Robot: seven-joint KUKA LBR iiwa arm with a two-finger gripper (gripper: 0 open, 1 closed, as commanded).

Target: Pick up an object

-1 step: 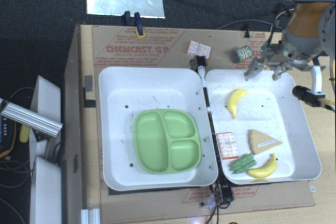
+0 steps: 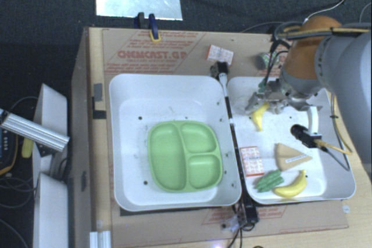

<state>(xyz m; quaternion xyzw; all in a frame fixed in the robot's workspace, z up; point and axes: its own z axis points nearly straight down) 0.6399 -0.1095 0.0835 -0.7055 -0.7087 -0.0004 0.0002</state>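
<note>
Yellow object [image 2: 258, 118], just below fingers [image 2: 263, 103]

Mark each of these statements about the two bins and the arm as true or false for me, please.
1. The green divided plate lies in the left bin. True.
2. A banana lies near the front of the right bin. True.
3. The gripper hangs over the left bin. False: it is over the back of the right bin, close to a small yellow object.
4. The green plate has toys piled on it. False: its three compartments are bare.
5. A tan wedge lies in the right bin, behind the banana. True.
</note>
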